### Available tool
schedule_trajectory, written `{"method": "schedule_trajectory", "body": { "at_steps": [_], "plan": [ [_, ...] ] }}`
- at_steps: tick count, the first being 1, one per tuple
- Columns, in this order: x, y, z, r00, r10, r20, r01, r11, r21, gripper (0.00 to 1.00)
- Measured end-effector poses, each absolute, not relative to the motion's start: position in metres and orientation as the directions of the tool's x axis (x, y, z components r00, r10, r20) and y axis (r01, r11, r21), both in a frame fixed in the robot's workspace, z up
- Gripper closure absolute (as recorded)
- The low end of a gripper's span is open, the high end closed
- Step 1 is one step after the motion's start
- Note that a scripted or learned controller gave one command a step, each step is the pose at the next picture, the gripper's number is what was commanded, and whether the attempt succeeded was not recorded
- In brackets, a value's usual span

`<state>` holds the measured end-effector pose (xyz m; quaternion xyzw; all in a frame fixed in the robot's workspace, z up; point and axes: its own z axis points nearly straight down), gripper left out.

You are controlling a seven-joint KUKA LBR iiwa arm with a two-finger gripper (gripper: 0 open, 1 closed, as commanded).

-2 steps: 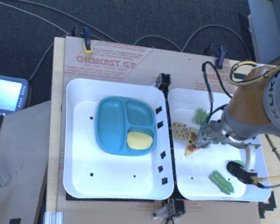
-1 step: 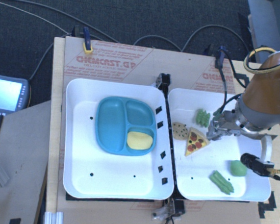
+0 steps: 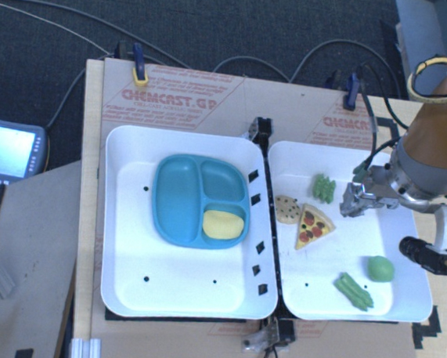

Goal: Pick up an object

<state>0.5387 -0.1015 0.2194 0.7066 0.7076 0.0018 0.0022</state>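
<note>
My gripper [image 3: 352, 204] hangs over the right bin [image 3: 413, 173], at its upper middle. Just left of it lies a small green leafy piece [image 3: 323, 188]. Below and left of the gripper lie a pizza slice [image 3: 312, 227] and a round cookie [image 3: 287, 209]. Further toward the front of that bin are a green ball [image 3: 381, 269] and a long green vegetable [image 3: 353, 291]. In the left bin [image 3: 127, 204] rests a blue divided tray [image 3: 182, 198], with a yellow lump [image 3: 223, 225] in its lower right compartment. Nothing shows between the gripper's fingers.
A black divider with clips [image 3: 261, 209] runs between the two bins. A black part of the arm [image 3: 428, 255] juts over the right bin's right edge. Blue clamps [image 3: 140, 68] hold the board at the back. A screen device [image 3: 6, 149] sits off the bench to the left.
</note>
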Motion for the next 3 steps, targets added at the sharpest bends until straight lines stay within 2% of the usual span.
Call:
{"method": "schedule_trajectory", "body": {
  "at_steps": [1,2,3],
  "plan": [
    [0.540,-0.101,0.259,-0.001,1.000,-0.001,1.000,0.001,0.006,1.00],
    [0.538,-0.043,0.263,-0.007,1.000,0.003,1.000,0.007,0.000,1.00],
    [0.542,0.007,0.265,-0.006,1.000,0.002,1.000,0.006,0.001,1.00]
  ]
}}
